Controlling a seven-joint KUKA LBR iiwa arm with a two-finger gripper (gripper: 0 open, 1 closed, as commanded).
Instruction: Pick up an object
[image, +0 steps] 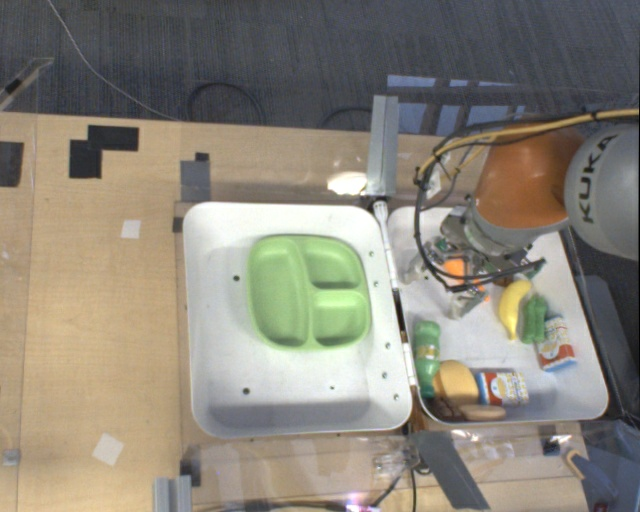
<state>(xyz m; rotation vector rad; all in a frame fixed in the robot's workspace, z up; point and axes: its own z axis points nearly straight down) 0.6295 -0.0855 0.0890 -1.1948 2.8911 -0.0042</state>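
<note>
Camera view, gripper (462, 283) over orange object (455, 267)

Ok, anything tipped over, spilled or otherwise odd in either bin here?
Nothing stands out. The green tray lies flat in the left bin; the banana, can and other items lie loose in the right bin, no spill or damage visible.

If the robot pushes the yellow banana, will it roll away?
Probably not far. The banana is curved, so it would more likely pivot or slide. It lies against a green item, which may block it. Its skin looks smooth, perhaps slippery.
</note>
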